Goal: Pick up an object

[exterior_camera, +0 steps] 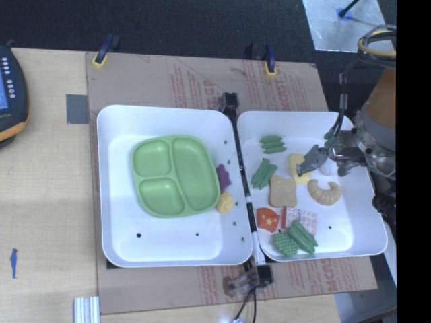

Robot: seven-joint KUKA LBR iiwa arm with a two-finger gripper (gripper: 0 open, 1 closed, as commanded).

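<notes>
The gripper [316,161] hangs at the right of the frame, over the right-hand shallow white bin [360,244], just above a flat yellow toy piece [297,161]. Its fingers look parted and grasp nothing. A tan croissant-shaped toy [325,192] lies just below it and a beige bread-slice toy [282,192] to its lower left. Judging by this, the pick is not yet made: closing and lifting remain.

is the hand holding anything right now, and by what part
Nothing is held: the hand hovers over the right bin, beside the yellow piece.
</notes>
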